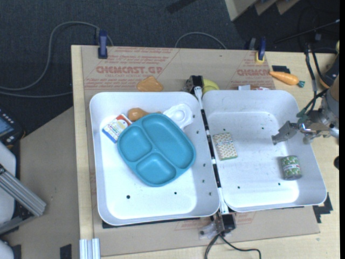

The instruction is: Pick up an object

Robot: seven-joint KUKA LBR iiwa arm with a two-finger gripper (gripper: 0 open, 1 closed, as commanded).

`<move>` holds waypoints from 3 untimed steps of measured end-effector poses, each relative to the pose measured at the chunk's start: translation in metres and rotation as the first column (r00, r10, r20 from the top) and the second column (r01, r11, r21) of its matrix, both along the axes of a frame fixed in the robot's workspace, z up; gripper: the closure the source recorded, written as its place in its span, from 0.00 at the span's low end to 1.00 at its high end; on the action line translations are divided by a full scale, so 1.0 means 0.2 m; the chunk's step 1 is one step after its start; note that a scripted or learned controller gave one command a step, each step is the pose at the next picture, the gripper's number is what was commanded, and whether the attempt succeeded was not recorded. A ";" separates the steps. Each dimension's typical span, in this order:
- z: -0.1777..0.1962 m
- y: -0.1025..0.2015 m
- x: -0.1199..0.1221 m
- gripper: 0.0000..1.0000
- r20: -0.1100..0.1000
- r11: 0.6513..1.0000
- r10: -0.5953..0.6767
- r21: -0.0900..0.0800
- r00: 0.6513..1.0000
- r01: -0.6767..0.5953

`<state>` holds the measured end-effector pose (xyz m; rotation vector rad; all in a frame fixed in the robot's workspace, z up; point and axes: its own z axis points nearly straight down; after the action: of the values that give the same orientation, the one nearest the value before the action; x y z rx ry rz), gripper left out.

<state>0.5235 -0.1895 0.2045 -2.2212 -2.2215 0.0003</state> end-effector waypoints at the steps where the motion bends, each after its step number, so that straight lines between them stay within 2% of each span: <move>1: -0.51 -0.17 0.17 0.00 0.000 1.000 0.000 0.003 1.000 0.000; 2: -0.60 -0.14 0.47 0.00 -0.001 1.000 0.006 0.011 1.000 -0.006; 3: -0.22 -0.17 0.73 0.00 0.007 1.000 0.002 -0.003 1.000 -0.002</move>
<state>0.6689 -0.2236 0.1596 -2.2236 -2.2290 -0.0042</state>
